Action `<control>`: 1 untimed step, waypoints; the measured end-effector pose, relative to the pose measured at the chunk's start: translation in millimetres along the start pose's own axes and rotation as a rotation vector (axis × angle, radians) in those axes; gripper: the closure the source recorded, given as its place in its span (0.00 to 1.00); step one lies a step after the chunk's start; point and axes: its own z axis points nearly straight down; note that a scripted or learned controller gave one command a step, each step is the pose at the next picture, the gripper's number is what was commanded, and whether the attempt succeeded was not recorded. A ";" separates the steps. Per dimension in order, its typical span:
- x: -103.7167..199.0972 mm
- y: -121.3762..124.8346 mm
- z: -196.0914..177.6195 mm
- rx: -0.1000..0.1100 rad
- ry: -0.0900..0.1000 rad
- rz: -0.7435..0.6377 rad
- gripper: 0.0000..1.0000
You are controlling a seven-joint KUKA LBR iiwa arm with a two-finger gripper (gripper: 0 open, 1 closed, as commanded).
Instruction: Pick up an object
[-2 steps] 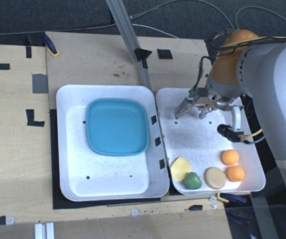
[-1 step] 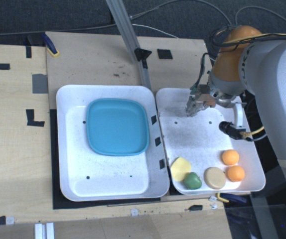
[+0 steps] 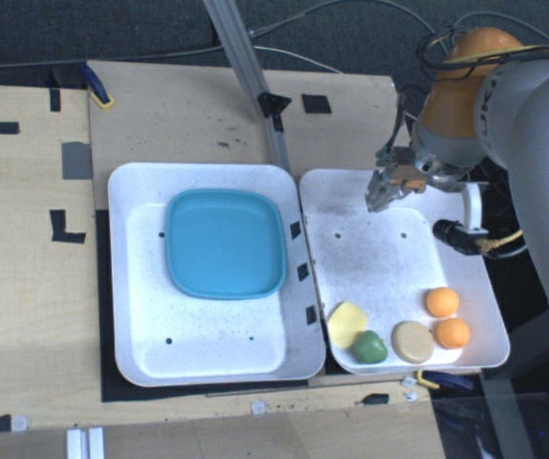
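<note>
Orange balls (image 3: pixel 447 317) and the other pieces sit along the right bin's (image 3: pixel 351 199) near edge, well apart from your gripper (image 3: pixel 382 199); you're approaching, so descend there. Its state I cannot tell.

Blue plate (image 3: pixel 225 243) in left bin (image 3: pixel 136 347); poss. metal pole (image 3: pixel 246 60) behind
</note>
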 end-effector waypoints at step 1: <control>-0.6 8.2 -45.3 -0.001 0.000 0.000 1.00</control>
